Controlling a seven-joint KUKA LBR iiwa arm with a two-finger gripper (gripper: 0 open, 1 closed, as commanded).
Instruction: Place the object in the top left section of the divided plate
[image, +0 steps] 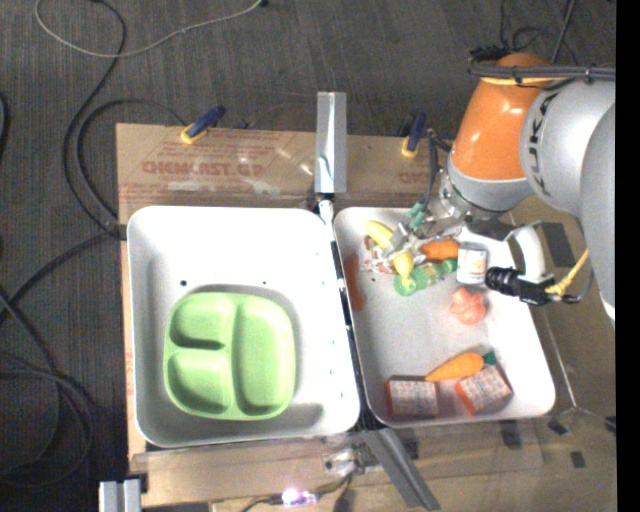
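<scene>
The pincer (425, 222) is seen low over the far left part of the right bin (520, 395), right in the middle of a little pile of toy food. Whether it's spread or pressed together can't be told, since the metal bits are tangled up visually with the stuff under them. Above it the grey arm (585, 140) with its orange band (495, 120) is reaching in from the right.

Just under and beside the pincer, a small carrot (438, 249) is lying crosswise, with a yellow piece (380, 235) to its left and a green piece (415, 282) just on the near side. A small white bottle (471, 263) is standing just to the right of that carrot. A pale pink lump (467, 305) is a bit nearer than the bottle, apart from the pile.

Toward the near edge of the same bin, a bigger carrot (458, 366) with a green top is lying at a slant, and two reddish box-like packs (412, 397) (484, 389) are sitting just nearer, one left and one right.

The left bin (150, 240) is touching the right one along the middle. The green divided plate (232, 352) is resting in it, toward the near side, well apart from the pincer. Its top left section (200, 321) has nothing in it.

Both bins are sitting on a brown cardboard sheet (220, 170) on the desk, which is clipped at the far edge by two blue-and-yellow clamps (200, 123) (414, 135).
</scene>
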